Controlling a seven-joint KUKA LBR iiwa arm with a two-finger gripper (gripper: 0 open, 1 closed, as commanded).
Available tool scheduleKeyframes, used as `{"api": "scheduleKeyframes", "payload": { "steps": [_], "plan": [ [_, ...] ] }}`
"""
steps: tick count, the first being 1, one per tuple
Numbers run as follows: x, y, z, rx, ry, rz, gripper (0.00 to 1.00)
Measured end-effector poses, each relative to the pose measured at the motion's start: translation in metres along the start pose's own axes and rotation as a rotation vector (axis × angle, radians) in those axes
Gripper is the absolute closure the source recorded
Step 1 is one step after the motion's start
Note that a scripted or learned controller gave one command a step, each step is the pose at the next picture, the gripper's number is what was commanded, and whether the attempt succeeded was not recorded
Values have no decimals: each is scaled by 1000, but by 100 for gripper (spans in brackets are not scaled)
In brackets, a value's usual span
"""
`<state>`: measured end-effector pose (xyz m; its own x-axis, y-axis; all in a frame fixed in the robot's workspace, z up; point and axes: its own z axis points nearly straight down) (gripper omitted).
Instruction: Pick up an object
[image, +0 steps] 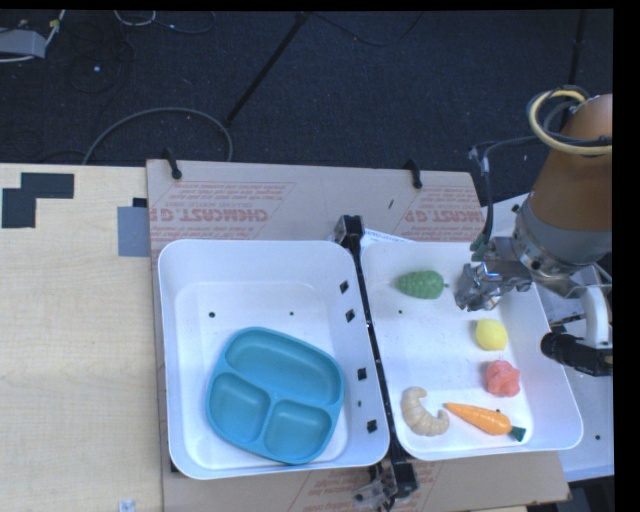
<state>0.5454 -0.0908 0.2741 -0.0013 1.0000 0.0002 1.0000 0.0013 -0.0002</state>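
Observation:
In the right bin (455, 445) lie a green bumpy fruit (421, 284), a yellow lemon (490, 334), a red lumpy berry (502, 378), an orange carrot (483, 419) and a cream curled shrimp-like piece (423, 412). My gripper (477, 290) hangs over the bin's upper right part, between the green fruit and the lemon, just above the lemon. Nothing shows between its tips.
The left bin (185, 300) holds a blue divided plate (274, 393). A black divider (362, 340) runs between the bins. Cardboard (260, 205) lies behind them, and a wooden bench top (70, 350) spreads to the left. The arm's body (570, 200) looms over the right bin's far right corner.

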Motion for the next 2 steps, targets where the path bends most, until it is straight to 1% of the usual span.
{"api": "scheduleKeyframes", "payload": {
  "steps": [1, 2],
  "plan": [
    [52, 16, 18, 5, 2, -3, 100],
    [109, 36, 27, 3, 1, -4, 100]
  ]
}}
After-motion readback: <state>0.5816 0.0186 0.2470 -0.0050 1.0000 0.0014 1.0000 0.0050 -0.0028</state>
